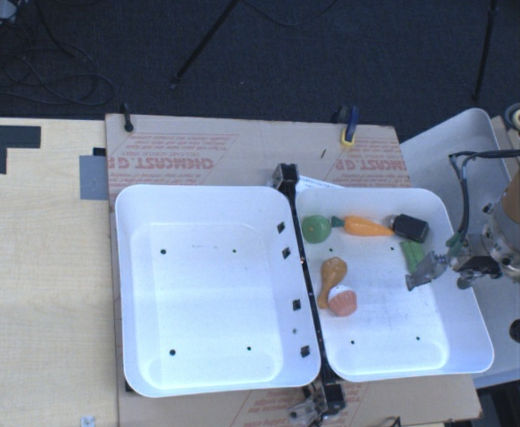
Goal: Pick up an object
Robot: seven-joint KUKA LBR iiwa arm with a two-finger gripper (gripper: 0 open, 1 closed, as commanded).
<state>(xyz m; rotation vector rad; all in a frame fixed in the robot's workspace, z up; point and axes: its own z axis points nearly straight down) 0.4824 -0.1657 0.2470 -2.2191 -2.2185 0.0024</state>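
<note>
Here the end effector (445, 269) hangs over the right bin's (420, 354) right side, close to a green piece (412, 253); whether it is open or closed I cannot tell. The candidates lie in that bin: green ball (315, 229), orange carrot (367, 227), black block (410, 228), tan drumstick-like toy (331, 278). Crowded neighbours could be nudged, and round shapes may roll away.

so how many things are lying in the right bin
5: a green ball by the divider, an orange carrot, a black block, a green piece partly behind the gripper, and a tan-and-pink toy mid-bin.
</note>
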